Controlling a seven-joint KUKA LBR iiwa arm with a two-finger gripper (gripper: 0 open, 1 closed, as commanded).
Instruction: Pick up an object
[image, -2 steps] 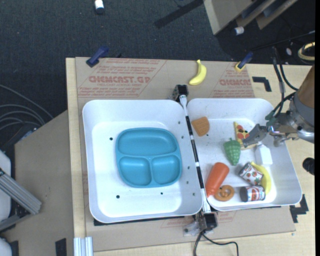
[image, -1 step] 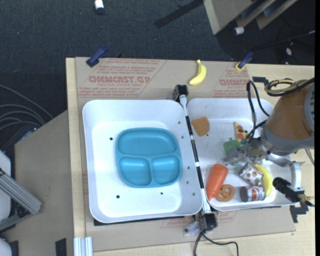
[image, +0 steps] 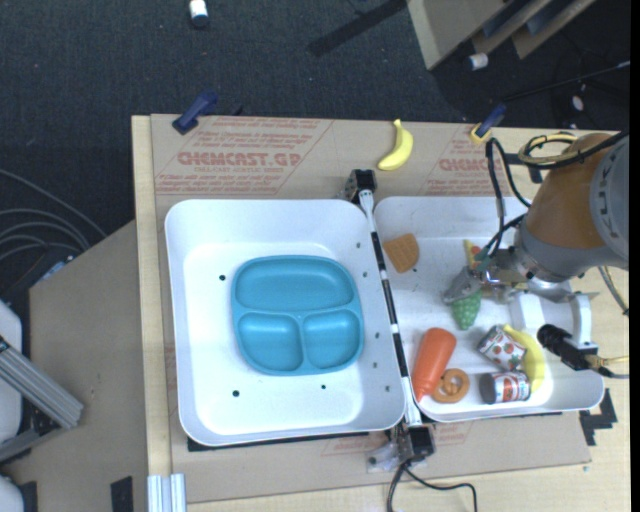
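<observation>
The right bin (image: 440, 222) holds several small items. A green object (image: 466, 312) lies near its middle, and my gripper (image: 468, 285) is low over it, right at its upper end. An orange carrot (image: 432, 362) and a small brown ring (image: 452, 385) lie at the front left. Two small cans (image: 497, 345) (image: 508, 388) and a yellow banana (image: 532, 358) sit at the front right. A brown toast-like piece (image: 402, 252) rests at the back left. The arm (image: 565, 215) reaches in from the right and hides part of the bin.
The left bin (image: 200, 250) carries a blue divided plate (image: 296, 312). Another yellow banana (image: 396, 148) lies on the bench behind the bins. Blue clamps (image: 193, 113) (image: 487, 122) sit at the bench's back edge. Cables run along the arm at the right.
</observation>
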